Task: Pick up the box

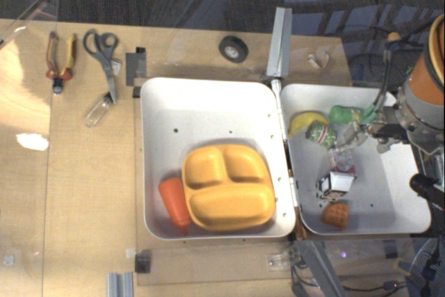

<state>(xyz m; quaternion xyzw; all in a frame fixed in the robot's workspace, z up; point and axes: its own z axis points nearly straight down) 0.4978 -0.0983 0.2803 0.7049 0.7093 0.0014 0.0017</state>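
Note:
The box (338,183) is small, white with dark markings, and lies in the middle of the right bin (389,219). My gripper (356,135) reaches in from the right and hovers over the upper middle of that bin, a little above and to the right of the box. It is apart from the box, which lies free on the bin floor. A clear crumpled plastic item (341,158) lies between the gripper and the box.
A yellow fruit (304,121), a green bottle (345,113) and a small can (319,134) crowd the right bin's far left. A brown-orange block (335,215) sits just below the box. The left bin (208,97) holds a yellow divided tray (227,186) and an orange carrot (174,204).

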